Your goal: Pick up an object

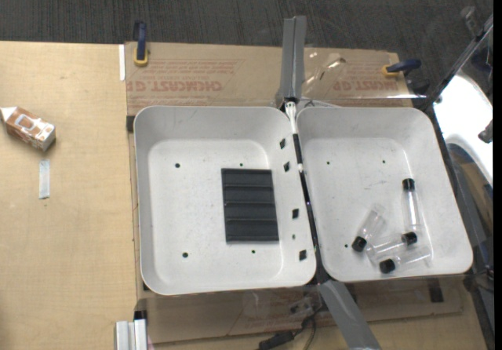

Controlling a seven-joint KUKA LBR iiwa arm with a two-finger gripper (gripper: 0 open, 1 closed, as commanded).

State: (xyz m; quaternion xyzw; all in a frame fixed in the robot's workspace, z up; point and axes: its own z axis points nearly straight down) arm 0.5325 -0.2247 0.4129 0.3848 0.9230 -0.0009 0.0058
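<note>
One fixed camera looks down obliquely on both white bins (157, 278).

A pale, rounded part of the robot arm (464, 107) pokes in at the far right edge. It looks a bit blurry.

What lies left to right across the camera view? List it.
Small orange-and-white box → white strip → left bin → black ribbed block → right bin → clear vials with black caps.
</note>
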